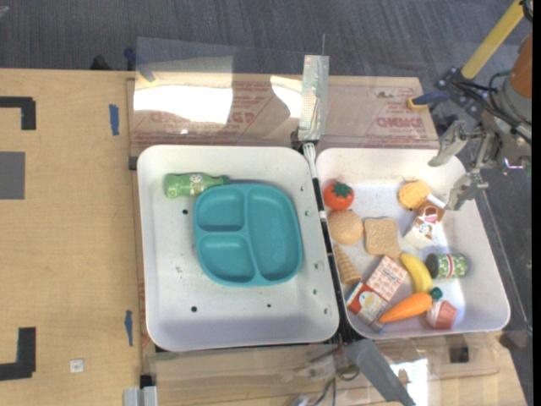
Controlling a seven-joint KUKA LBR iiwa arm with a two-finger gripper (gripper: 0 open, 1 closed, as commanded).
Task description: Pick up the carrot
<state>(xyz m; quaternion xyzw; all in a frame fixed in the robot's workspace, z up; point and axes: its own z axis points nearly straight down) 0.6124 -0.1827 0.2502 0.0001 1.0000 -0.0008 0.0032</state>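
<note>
The carrot (408, 306) is seen in the right bin (494, 269), near its front edge, at about five o'clock from the bin's middle. Its long axis runs from eight o'clock to two o'clock, the orange tip pointing toward eight and the green top toward two. It is touched or closely flanked by a small carton (378, 288) at ten o'clock, a banana (416, 271) at twelve, and a red-and-white item (442, 314) at three.

The gripper (467, 163) is held above the bin's far right corner, at about one o'clock from the carrot and well apart from it. Whether it is released or clenched cannot be told from this view; nothing is seen grasped.

It is judged that the approach has not yet begun. The carrot lies toward seven o'clock from the gripper, so travel down the bin's right side is called for, with the closing line best set across the carrot's axis, from ten to four. Crowding by the carton and banana may hinder a clean descent.
</note>
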